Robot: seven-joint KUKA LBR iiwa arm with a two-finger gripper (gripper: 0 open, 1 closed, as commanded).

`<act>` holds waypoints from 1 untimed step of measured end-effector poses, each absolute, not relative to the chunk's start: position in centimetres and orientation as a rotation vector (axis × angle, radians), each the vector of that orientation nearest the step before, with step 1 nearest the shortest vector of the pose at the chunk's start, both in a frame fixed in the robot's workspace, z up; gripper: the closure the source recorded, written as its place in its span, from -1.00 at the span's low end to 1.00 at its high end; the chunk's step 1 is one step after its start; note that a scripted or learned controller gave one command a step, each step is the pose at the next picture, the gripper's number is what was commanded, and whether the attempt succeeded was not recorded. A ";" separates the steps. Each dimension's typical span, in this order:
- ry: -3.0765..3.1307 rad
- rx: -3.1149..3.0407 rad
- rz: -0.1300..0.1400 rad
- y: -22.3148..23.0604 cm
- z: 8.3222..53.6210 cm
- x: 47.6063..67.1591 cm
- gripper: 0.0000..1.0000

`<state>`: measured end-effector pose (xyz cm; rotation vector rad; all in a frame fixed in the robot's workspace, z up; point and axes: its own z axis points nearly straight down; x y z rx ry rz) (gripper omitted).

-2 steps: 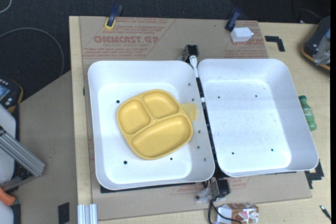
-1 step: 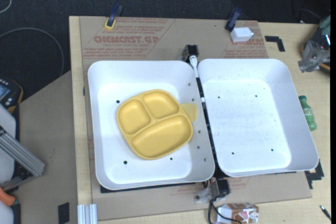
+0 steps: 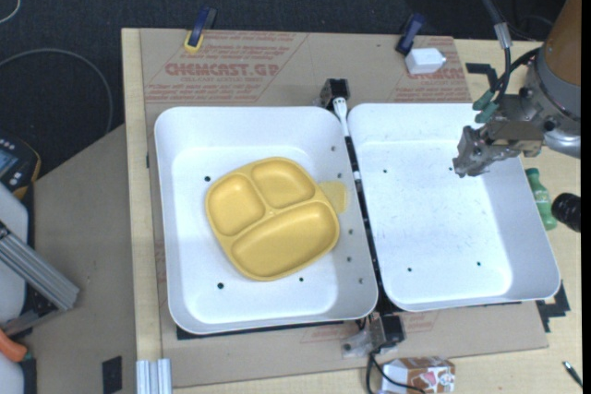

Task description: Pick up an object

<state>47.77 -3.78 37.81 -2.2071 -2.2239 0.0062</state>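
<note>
— Two bins sit side by side on the bench, but what is there to pick?

— One thing: a yellow plate point(image 3: 271, 219) with three sections. It lies flat in the left bin point(image 3: 175, 138), filling most of the middle and reaching nearly to that bin's right wall.

— And the arm?

— The gripper point(image 3: 466, 161) hangs over the right bin point(image 3: 517, 283), near its far right corner, well apart from the plate. I see nothing between the fingers. Whether they are apart or together I cannot tell; the tips are a dark blur from this height.

— So which step is this?

— The approach, I'd say, and an early one. Nothing is lifted, and the plate lies untouched.

— What does the next move call for?

— A sweep across to the left, over the two walls where the bins meet, and then a descent onto the plate. My guess is that the plate's rim is the place to pinch, since the flat sections offer no purchase for two fingers.

— Any trouble ahead?

— The plate is shallow and smooth. A grip on the rim could slip, or tip the plate as it rises.
</note>
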 end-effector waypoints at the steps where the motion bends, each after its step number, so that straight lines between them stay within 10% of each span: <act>1: -2.226 -2.209 0.004 2.5 35.3 47.9 1.00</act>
